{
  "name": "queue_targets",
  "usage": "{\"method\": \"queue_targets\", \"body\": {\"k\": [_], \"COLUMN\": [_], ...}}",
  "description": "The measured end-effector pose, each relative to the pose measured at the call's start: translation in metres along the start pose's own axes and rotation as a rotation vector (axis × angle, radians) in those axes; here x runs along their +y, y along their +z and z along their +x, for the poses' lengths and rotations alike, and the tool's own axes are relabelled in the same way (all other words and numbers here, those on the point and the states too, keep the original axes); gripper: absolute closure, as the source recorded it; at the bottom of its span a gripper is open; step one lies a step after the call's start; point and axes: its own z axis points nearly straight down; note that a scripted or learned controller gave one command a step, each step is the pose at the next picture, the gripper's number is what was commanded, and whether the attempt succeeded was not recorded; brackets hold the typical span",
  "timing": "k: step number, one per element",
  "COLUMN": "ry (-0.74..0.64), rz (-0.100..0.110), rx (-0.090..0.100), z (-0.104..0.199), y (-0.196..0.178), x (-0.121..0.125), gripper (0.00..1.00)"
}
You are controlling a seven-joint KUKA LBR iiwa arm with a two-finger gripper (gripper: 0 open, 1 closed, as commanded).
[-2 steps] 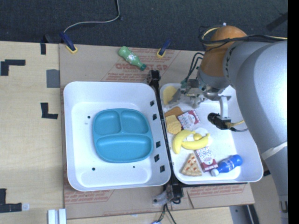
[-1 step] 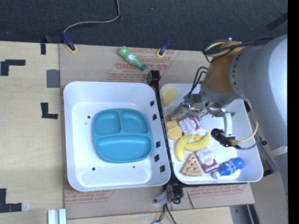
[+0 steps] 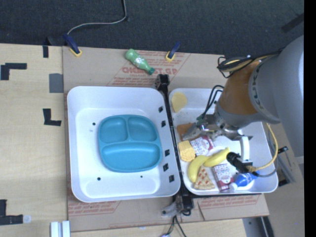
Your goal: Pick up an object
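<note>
The gripper [image 3: 201, 128] hangs low over the right bin [image 3: 264, 184]; whether it is open, I cannot tell. Bananas [image 3: 207, 163], packets [image 3: 201, 145] and a cracker [image 3: 186, 151] crowd beneath; a blue tray [image 3: 130, 143] fills the left bin [image 3: 79, 147].

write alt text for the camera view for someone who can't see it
A grey robot arm with an orange band reaches from the right into the right white bin, its gripper low over toy food including a banana and a waffle. The left white bin holds a blue divided plate; a green bottle lies on the bench behind.
</note>
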Motion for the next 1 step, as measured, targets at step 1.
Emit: {"method": "queue_targets", "body": {"k": [1], "ry": [-0.001], "rz": [0.006], "rx": [0.002], "z": [-0.0012], "y": [-0.0031], "x": [0.0618], "gripper": [0.0]}}
